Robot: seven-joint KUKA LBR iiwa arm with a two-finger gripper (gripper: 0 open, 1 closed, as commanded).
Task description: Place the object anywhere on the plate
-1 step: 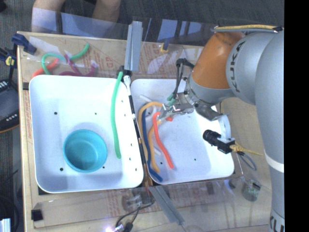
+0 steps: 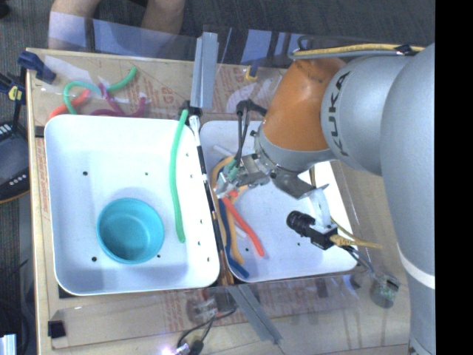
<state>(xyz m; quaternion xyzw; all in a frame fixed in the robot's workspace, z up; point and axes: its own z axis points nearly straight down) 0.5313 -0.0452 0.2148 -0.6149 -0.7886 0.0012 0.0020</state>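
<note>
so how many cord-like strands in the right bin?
3 visible: an orange strand, a yellow strand and a blue strand, all bunched along the right bin's left side. The arm covers the bin's upper part, so more may be hidden.

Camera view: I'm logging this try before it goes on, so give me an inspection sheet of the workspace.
Surface: bench with left bin and right bin.
Job's things: blue plate in left bin; orange, yellow and blue strips in right bin.
Clutter: green tube over the left bin's right side; coloured strips behind it.
Gripper: gripper low over right bin, fingers unclear.
Cables: yellow cable atop arm.
Surroundings: person's legs behind bench.
</note>
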